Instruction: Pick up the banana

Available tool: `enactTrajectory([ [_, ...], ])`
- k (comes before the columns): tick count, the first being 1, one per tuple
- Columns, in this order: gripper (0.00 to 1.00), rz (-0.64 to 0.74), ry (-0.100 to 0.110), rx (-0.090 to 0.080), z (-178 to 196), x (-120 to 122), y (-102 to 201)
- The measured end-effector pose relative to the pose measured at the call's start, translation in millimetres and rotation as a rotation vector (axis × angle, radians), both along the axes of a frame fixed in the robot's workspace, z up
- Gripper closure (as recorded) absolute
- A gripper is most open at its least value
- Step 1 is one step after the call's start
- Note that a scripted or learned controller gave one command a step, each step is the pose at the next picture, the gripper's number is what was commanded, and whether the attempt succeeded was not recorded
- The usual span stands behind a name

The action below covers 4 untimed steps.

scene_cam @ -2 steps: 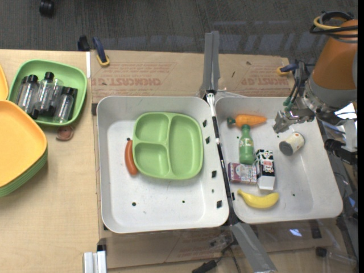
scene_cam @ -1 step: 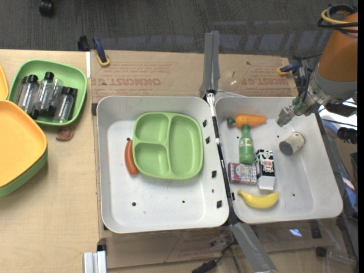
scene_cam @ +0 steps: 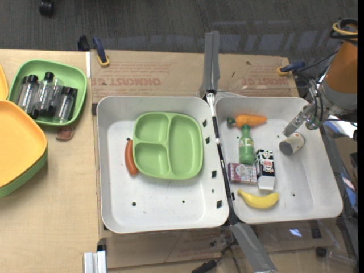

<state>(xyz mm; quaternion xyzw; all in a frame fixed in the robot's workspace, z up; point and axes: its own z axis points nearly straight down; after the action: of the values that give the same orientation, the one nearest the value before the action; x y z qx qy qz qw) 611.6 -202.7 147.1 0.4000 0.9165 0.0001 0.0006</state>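
Though bound for the banana [scene_cam: 259, 199], lying free by the right bin's [scene_cam: 310, 181] near wall, hung gripper [scene_cam: 297, 125] well apart beside grey cup [scene_cam: 292, 144]; open or closed, couldn't tell.

In the left bin [scene_cam: 114, 209] we see a green divided plate [scene_cam: 168, 145] with a hot dog [scene_cam: 131, 156] just beside its left edge. In the right bin [scene_cam: 318, 198] we find a carrot [scene_cam: 250, 119], a green bottle [scene_cam: 245, 145] below it, a pink carton [scene_cam: 243, 173], a small milk box [scene_cam: 265, 169] and a grey cup [scene_cam: 292, 144] on its side. On the counter [scene_cam: 51, 232] at left sit a green tray of vials [scene_cam: 48, 92] and stacked yellow plates [scene_cam: 20, 149].
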Motion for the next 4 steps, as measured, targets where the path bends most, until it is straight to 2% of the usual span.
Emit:
enactTrajectory([
  [1, 1.00, 0.237, 0.000, 0.001, -13.3, -56.0, -16.8],
  [2, 1.00, 0.403, -0.004, -0.002, 13.6, -4.2, -19.6],
  [3, 1.00, 0.826, -0.003, -0.001, 16.5, -46.8, -18.9],
  [4, 1.00, 0.995, -0.004, -0.002, 44.6, -23.7, -18.5],
])
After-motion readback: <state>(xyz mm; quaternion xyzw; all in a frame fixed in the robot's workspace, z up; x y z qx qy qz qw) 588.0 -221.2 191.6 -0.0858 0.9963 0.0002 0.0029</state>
